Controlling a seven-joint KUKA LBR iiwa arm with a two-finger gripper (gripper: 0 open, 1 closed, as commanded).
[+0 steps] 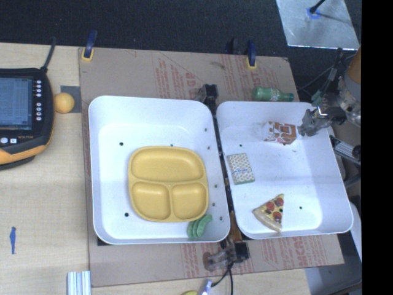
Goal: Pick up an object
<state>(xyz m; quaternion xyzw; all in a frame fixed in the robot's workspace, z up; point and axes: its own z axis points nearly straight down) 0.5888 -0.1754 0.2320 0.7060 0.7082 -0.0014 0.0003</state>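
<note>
The right bin (319, 165) holds three objects. A small red-and-white house-patterned packet (281, 133) lies near its far edge, a pale checked card (240, 168) near its left wall, and a toy pizza slice (270, 212) near its front. My gripper (310, 126) reaches in from the right at the bin's far right corner, just right of the house-patterned packet. Nothing shows between its fingers. The left bin (107, 165) holds a yellow divided plate (167, 182) and a green toy (199, 227) at its front right corner.
A green bottle (273, 94) lies on the cardboard behind the right bin. A control pendant (21, 115) and an orange ball (64, 102) sit on the bench to the left. Clamps hold the cardboard at its far edge.
</note>
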